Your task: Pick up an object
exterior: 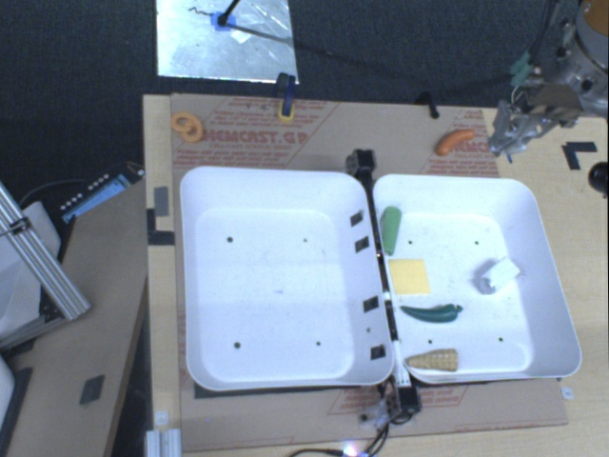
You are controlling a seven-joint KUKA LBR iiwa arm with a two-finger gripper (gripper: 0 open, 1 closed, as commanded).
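In the right bin [547, 246], five candidates for the pick: a light green pod-like piece [390, 228] hard against the divider [379, 255], a flat yellow square [410, 276] just below it, a dark green pepper shape [433, 312] below the square, a tan corn-like piece [432, 359] near the front wall of that bin, and a small white-grey lump [496, 275] toward its right side, well apart from the rest. None lifted, none touched; all lying flat on the bin floor.

Beyond the back wall of the right bin, on the surface [314, 122], an orange sausage-shaped piece [454, 142], outside either bin. Just beside it, to the right, the gripper [502, 141], raised above the surface and clear of the right bin's back rim. Nothing visible between its fingertips; too small and cluttered there to tell whether wide or narrow.

Left of the right bin, the other white bin [190, 255]. Far past that bin's back corner, a tan ring [186, 126] on the surface.

By the look of things, task barely begun: no approach over any object inside the right bin, no descent, no closing, no lift. Everything left to do, from choosing a target onward. Orange piece nearest the gripper, so possibly the aim, though uncertain.
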